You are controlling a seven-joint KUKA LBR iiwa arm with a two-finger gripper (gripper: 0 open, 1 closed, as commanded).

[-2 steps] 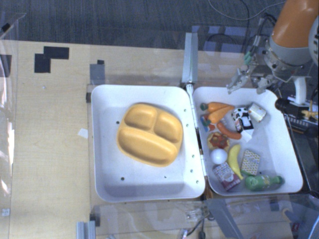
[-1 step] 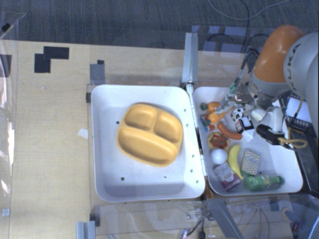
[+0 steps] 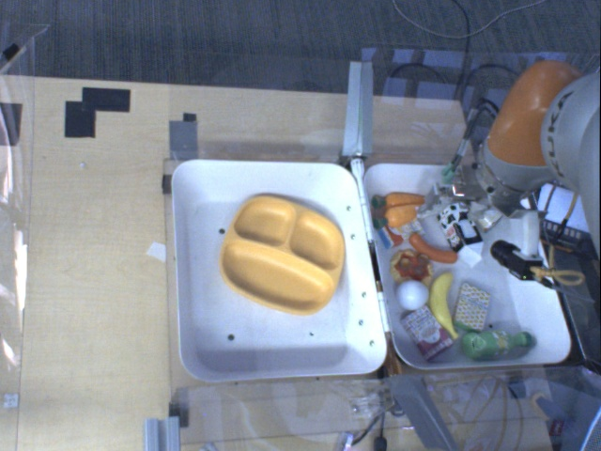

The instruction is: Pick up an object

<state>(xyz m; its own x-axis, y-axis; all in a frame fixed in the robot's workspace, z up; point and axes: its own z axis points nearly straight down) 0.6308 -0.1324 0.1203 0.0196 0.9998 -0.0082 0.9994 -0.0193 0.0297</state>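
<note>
A pale wooden bench [image 3: 94,280] with black tape patches [image 3: 94,109] stands on dark grey carpet [image 3: 188,7].

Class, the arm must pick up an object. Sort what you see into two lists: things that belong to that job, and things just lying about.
Belongs to the job:
gripper
right bin
banana
white ball
carrot
green bottle

Just lying about:
left bin
yellow divided tray
black tape marks

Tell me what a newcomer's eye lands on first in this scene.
First the big yellow compartment tray, lying alone in the left white bin. Next the orange band of the grey arm at the upper right, its gripper low over the right bin, which is crowded with small things such as a banana and a white ball.
</note>
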